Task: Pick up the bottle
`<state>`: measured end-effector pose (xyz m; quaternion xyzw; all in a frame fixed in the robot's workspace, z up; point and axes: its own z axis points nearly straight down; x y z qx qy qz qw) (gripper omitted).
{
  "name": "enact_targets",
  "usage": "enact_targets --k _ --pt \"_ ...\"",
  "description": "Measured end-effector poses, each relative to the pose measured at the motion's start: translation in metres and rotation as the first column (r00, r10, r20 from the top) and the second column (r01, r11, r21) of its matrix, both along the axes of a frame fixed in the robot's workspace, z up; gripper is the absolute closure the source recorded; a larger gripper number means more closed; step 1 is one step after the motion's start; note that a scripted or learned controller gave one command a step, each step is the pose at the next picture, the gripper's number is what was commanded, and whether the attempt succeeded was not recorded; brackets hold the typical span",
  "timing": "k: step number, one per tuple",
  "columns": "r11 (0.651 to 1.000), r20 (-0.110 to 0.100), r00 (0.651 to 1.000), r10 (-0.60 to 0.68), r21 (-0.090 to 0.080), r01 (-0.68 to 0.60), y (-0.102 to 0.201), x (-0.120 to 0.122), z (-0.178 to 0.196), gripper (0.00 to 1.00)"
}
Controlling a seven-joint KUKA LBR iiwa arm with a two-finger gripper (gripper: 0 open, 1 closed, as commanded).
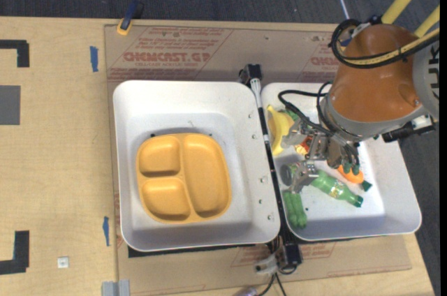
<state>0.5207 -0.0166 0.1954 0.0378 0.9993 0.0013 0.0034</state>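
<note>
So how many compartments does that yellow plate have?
3. The yellow plate in the left bin has two small compartments on its left side, one above the other, and one long compartment on its right.

Robot lab, taped bench (56, 169), white bins (133, 148)

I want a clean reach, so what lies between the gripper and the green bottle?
In the camera view the gripper hangs right at the green bottle's left end, nothing between them, the white bin floor under both.
</note>
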Motion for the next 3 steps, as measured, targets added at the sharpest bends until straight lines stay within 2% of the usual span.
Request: enact_targets --k 1,2,3 --pt "1.0 0.006 1.0 -0.001 0.001 0.001 0.001 0.001 0.011 1.0" --pt "0.88 -0.006 0.88 0.474 -0.002 -0.474 0.046 -0.041 -0.011 1.0" --pt "0.874 -0.001 0.874 0.485 -0.003 -0.485 0.066 -0.028 -0.01 1.0"
